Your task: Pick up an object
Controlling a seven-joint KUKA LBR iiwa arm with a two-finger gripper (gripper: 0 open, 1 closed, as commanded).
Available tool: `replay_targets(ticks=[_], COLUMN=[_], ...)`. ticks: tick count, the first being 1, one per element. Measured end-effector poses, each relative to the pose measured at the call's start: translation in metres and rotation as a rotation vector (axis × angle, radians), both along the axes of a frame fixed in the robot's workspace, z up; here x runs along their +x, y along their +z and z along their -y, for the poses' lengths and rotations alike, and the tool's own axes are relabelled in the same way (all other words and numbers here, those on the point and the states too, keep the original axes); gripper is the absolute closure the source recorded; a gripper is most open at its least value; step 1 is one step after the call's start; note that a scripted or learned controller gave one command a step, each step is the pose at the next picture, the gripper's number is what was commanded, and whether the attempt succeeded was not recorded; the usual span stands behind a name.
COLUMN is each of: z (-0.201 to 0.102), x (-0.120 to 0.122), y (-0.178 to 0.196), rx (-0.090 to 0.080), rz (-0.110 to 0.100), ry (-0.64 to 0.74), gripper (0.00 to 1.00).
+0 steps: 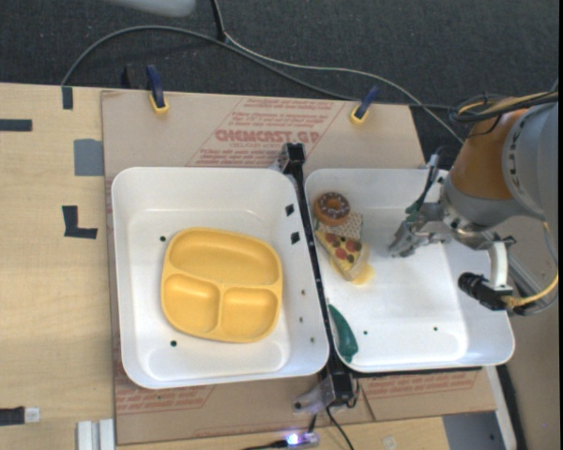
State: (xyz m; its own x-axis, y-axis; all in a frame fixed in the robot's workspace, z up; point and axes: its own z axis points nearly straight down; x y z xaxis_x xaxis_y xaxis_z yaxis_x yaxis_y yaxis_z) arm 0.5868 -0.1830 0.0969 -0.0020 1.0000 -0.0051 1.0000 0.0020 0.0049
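From my remote seat I look down at a slant on a bench (38, 251) with two shallow white bins side by side on a sheet of cardboard (263, 125) held by two clips at its far edge.

The left bin (136, 204) holds a yellow tray (222, 284) with three sections, one long one at the far side and two smaller ones nearer me. It lies flat near the bin's middle.

The right bin (469, 340) holds three small things, all toward its left side. A round brown donut (332, 207) lies near the far left corner. Touching it on the near side is a pizza slice (346, 248), pale yellow with red spots, its crust end pointing toward me. Well apart from those, a dark green piece (343, 334) rests against the bin's left wall near the front corner; I cannot tell what it is.

The arm (507, 172) comes in from the right, grey with an orange band. Its gripper (403, 242) hangs over the middle of the right bin, to the right of the pizza slice and apart from it. The fingers look dark and point down and left. They appear slightly spread, with nothing between them. I see bare white bin floor beneath them.

Black cables run across the dark floor beyond the bench.
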Motion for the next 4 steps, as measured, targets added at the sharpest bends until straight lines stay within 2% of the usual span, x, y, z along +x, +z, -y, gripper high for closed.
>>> replay_targets(ticks=[1, 3, 4], z=[-0.001, -0.007, -0.059], x=[0.002, 0.001, -0.002], y=[0.041, 0.126, 0.136], rx=[0.005, 0.005, 0.007], rz=[-0.004, -0.003, -0.006], ry=[0.000, 0.000, 0.004], gripper=[1.00, 1.00, 1.00])
